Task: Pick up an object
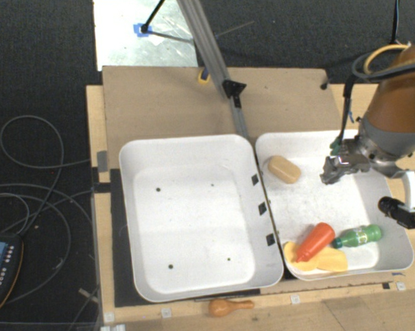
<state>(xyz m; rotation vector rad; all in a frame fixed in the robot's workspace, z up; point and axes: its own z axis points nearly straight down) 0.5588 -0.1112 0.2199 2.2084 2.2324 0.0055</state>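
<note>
In the right bin (381, 209) lie a tan bread roll (284, 169) near the back left, an orange carrot (314, 241), a yellow flat piece (327, 260) under it, and a green bottle (358, 236) at the front. My gripper (333, 171) hangs over the bin's back right part, to the right of the bread roll and apart from it. Nothing shows between its fingers.
The left bin (140, 198) stands beside the right one. A small tan pear-shaped object (229, 306) lies on the bench in front of the bins. A slanted metal pole (213, 51) crosses the back. Cables lie on the floor at left.
</note>
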